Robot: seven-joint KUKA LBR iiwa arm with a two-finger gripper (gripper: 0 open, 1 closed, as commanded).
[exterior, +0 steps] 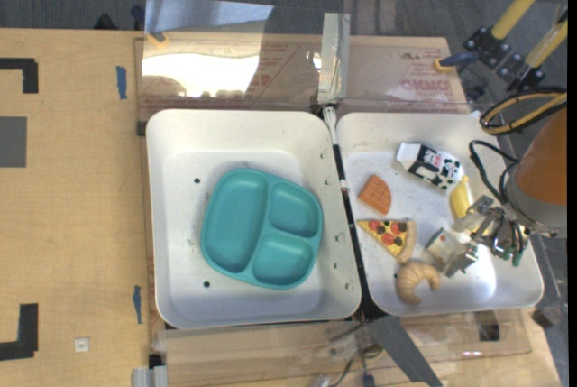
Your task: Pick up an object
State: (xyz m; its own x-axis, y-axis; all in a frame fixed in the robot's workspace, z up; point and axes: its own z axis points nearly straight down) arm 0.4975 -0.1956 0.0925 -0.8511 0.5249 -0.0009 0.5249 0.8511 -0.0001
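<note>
Left bin (171,196): holds a teal divided plate (261,229) with three compartments, lying flat near its middle.
Right bin (379,137): toy foods; a milk carton (430,165) at the far side, a waffle piece (376,193) left of centre, a pizza slice (390,234) nearer, a croissant (416,277) at the near edge, a banana (461,196) toward the right.
Gripper (462,248): low in the right bin, between the banana and the croissant, just right of the pizza slice.
Fingers: cannot tell how far apart they are, nor whether anything is between them.
Bench (63,223): tan board left of the bins.
</note>
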